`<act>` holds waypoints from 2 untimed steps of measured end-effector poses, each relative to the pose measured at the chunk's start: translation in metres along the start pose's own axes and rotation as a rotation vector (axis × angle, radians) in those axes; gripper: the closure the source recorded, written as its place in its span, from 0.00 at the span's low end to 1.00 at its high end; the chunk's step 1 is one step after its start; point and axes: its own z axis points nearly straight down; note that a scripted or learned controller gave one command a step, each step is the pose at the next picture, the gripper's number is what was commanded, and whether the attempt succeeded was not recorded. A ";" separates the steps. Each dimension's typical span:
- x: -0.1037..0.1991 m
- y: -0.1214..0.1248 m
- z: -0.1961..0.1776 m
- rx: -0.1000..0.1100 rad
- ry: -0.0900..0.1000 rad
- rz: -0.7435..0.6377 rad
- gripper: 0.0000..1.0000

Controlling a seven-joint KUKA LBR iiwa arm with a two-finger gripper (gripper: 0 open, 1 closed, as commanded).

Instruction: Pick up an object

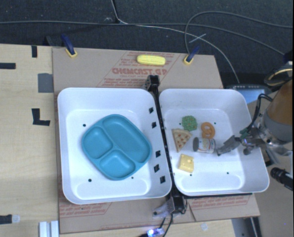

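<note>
Looking at the left bin, we've got a blue divided tray filling its middle. Right bin holds a pizza slice, cheese wedge, green broccoli-ish lump, pretzel and small can near its centre. Gripper sits just beside the can; can't tell its grip.

The left bin holds a blue divided tray. In the right bin lie a green piece, a pretzel, a pizza slice, a small can and a cheese cube. The gripper reaches in from the right, just beside the can, and a yellow corn cob rests on the cardboard behind the bins.
</note>
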 end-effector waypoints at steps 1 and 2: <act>0.009 0.000 0.047 -0.001 0.001 -0.001 0.00; 0.009 0.001 0.035 -0.003 0.000 -0.002 1.00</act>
